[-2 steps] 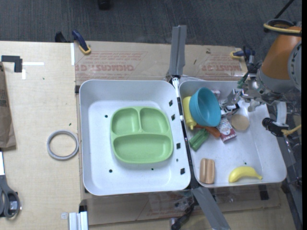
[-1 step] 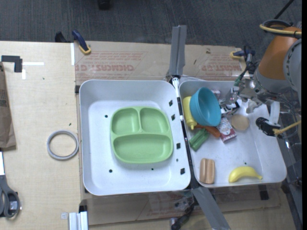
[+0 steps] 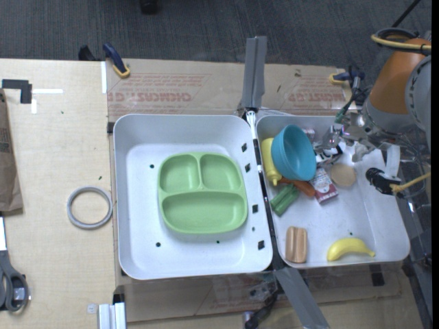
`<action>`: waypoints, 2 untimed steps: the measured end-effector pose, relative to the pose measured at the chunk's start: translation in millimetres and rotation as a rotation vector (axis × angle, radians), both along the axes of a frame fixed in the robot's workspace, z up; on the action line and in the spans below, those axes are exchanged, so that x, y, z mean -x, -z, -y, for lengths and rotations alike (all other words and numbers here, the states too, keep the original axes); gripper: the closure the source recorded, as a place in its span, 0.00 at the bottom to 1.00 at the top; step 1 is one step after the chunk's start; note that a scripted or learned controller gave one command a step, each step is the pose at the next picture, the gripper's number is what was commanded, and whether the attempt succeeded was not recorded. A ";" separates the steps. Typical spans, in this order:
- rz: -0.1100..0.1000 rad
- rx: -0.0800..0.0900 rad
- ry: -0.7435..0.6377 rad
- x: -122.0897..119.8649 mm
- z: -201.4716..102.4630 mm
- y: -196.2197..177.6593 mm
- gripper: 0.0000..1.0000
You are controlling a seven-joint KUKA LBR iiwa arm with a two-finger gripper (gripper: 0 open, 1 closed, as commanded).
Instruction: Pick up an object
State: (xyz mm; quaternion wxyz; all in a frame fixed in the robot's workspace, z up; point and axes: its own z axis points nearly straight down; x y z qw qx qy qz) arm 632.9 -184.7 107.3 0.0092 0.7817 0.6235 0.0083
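The right bin (image 3: 388,225) holds a tilted blue bowl (image 3: 293,151) with a yellow object (image 3: 267,159) behind its left side. Below the bowl are a green item (image 3: 283,199) and a red-and-white packet (image 3: 325,186). A beige round piece (image 3: 343,176) sits right of the packet. A hot dog bun (image 3: 296,244) and a banana (image 3: 350,249) lie near the front wall. My gripper (image 3: 331,148) hangs low at the bin's back right, just right of the bowl and above the packet. I see nothing lifted.
The left bin (image 3: 125,184) carries a green divided plate (image 3: 202,192). On the bench to the left lie a grey tape ring (image 3: 90,206) and scissors (image 3: 11,290). A grey post (image 3: 254,70) stands behind the seam between the bins.
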 end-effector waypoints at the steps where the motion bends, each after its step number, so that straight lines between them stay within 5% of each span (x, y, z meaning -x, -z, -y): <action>1: -0.014 0.003 -0.205 27.4 -11.4 -12.5 0.00; 2: 0.008 0.011 -0.319 88.2 -0.5 0.1 0.00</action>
